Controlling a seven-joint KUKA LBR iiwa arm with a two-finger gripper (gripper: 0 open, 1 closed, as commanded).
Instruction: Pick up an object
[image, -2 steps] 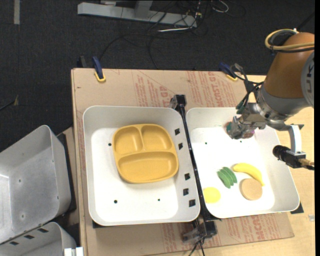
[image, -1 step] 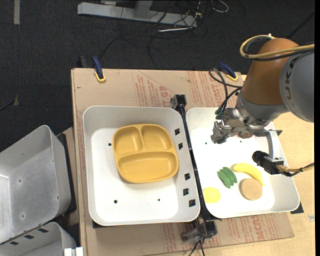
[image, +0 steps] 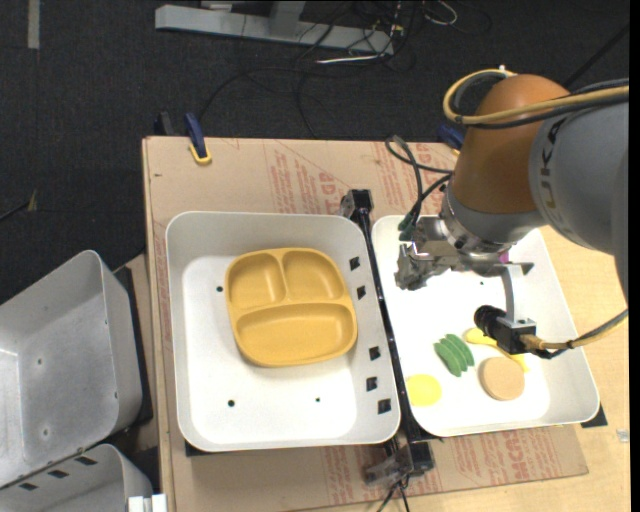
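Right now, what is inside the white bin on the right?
The right white bin holds a green pod-shaped toy, a yellow disc and a tan round piece. The grey arm covers its far end.

Glossy white plastic bins (image: 200, 250), a matt yellow plastic tray (image: 290, 305), raw cardboard-brown board (image: 270, 170)

Bright even light, soft shadows; sharp
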